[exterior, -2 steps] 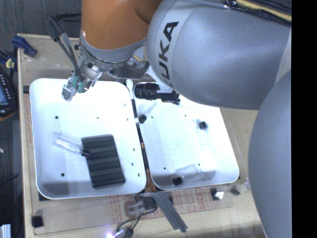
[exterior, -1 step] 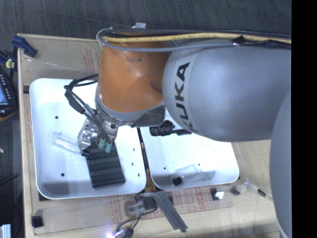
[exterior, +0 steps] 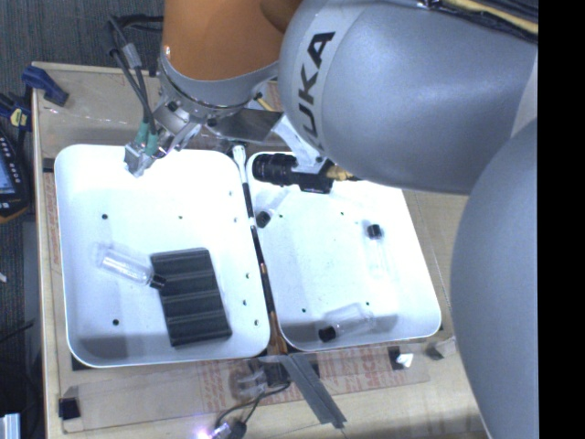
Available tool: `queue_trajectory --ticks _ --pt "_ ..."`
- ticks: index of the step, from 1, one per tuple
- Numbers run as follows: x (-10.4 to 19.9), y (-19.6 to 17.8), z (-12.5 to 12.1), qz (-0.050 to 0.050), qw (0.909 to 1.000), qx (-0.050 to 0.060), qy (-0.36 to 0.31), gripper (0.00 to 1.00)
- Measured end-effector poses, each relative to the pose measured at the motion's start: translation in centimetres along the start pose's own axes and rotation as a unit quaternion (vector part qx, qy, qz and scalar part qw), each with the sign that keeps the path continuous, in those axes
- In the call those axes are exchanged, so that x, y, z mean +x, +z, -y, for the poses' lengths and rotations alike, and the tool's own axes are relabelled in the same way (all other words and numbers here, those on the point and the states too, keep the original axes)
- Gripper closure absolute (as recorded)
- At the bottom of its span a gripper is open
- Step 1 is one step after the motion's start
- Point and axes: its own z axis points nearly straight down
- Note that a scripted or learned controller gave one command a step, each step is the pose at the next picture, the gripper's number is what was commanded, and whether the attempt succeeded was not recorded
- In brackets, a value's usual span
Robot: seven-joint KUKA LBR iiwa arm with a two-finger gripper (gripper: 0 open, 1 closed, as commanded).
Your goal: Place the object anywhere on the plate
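Note:
A black ribbed flat slab (exterior: pixel 190 296) lies in the front half of the left bin (exterior: pixel 82 167). A clear plastic tube with a dark cap (exterior: pixel 128 265) lies just left of the slab, its capped end touching the slab's upper left corner. My gripper (exterior: pixel 137 160) hangs over the far left corner of the left bin, well apart from both the tube and the slab. I see nothing held at its tip.
The right bin (exterior: pixel 416 273) holds a second clear tube with a black cap (exterior: pixel 343 323) near its front wall, a small black piece (exterior: pixel 373 231) toward the right and another (exterior: pixel 263 218) by the dividing rim. The arm's bulk covers the far right.

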Motion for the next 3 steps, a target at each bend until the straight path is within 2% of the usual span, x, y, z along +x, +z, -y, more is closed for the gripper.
queue_trajectory --ticks 1,2,3 --pt "5.5 2.4 4.9 -0.001 0.9564 0.005 0.292 1.0" --pt "-1.1 -6.9 5.2 -0.001 0.8634 0.002 0.505 1.0" --pt "8.3 3.6 4.4 0.001 0.8951 0.005 0.446 1.0"
